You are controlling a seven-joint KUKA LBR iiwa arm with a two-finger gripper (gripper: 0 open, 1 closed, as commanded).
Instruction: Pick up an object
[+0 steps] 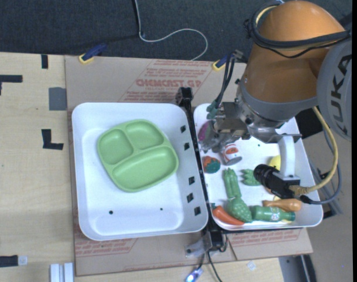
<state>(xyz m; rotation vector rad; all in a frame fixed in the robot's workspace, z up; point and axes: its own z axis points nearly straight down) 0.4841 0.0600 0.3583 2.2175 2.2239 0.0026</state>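
The right bin [307,157] holds several toy foods. My gripper [216,138] hangs low over the bin's left part, just right of a purple piece [202,133] at the wall. A red and white can [231,153] lies just below and right of it, and a round teal and red piece [211,165] sits below. Nothing is visibly held.
Further forward in the right bin lie a green cob [231,183], a small green leafy piece [249,177], a yellow piece [275,162], an orange carrot [282,204], a green cucumber [273,215] and a red-orange piece [222,217]. The left bin [90,122] holds a green divided plate [137,154].
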